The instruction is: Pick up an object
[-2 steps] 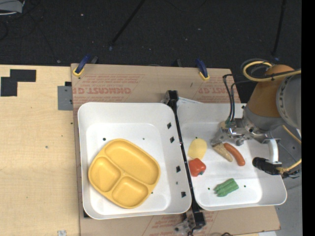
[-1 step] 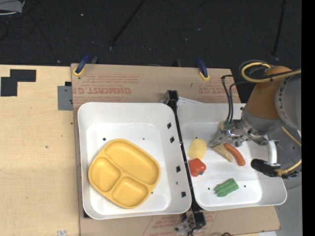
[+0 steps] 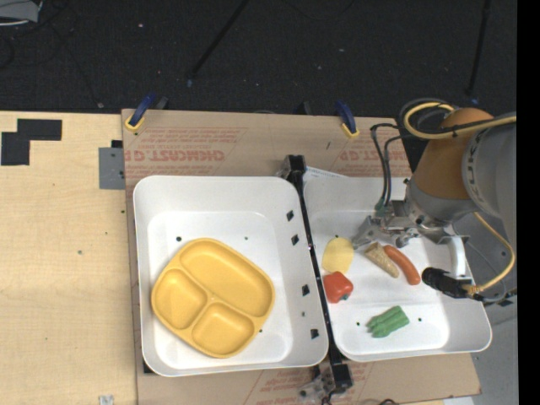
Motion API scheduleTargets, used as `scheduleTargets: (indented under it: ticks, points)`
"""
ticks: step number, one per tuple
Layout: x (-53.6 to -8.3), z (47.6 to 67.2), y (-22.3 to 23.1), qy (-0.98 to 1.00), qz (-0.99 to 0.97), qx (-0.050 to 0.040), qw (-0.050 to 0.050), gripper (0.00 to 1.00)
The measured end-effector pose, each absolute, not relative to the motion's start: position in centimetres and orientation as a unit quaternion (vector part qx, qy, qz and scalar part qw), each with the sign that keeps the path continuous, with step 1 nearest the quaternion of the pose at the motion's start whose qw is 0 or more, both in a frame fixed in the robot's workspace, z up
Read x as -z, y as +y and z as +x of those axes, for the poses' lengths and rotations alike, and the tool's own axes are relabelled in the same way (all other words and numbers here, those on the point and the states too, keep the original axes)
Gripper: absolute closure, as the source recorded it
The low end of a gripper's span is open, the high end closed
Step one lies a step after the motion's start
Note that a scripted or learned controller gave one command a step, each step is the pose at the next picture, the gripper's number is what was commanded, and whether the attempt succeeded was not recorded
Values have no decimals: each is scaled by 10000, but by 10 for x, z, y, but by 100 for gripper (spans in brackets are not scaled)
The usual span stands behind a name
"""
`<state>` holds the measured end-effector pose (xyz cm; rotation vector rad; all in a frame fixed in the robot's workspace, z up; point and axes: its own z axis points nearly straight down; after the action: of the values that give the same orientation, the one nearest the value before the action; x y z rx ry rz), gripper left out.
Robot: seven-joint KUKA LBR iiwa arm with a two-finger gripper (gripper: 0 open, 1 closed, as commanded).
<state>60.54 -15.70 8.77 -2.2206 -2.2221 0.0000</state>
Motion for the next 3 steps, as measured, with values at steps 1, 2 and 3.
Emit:
scheduleTargets:
  ticks: [1, 2, 3]
  points:
    - [-88, 613, -155, -7070, -7072, -1, 1, 0]
    - [-88, 606, -150, -7067, -7075, -3, 2, 0]
    - [-88, 604, -144, -7069, -7073, -3, 4, 0]
